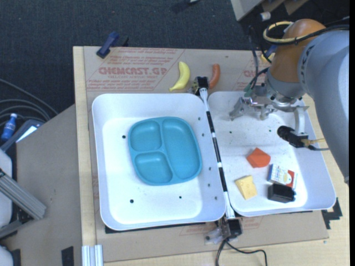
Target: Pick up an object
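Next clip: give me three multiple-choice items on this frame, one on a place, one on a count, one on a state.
1. Where is the blue tray?
A. left bin
B. right bin
C. on the bench

2. How many compartments does the tray have?
A. two
B. three
C. five

3. The orange block is:
A. between the fingers
B. lying in the right bin
C. on the tray

Key: 1 A, it sits inside the left bin. 2 B, three hollows show. 3 B, it lies apart from the gripper.
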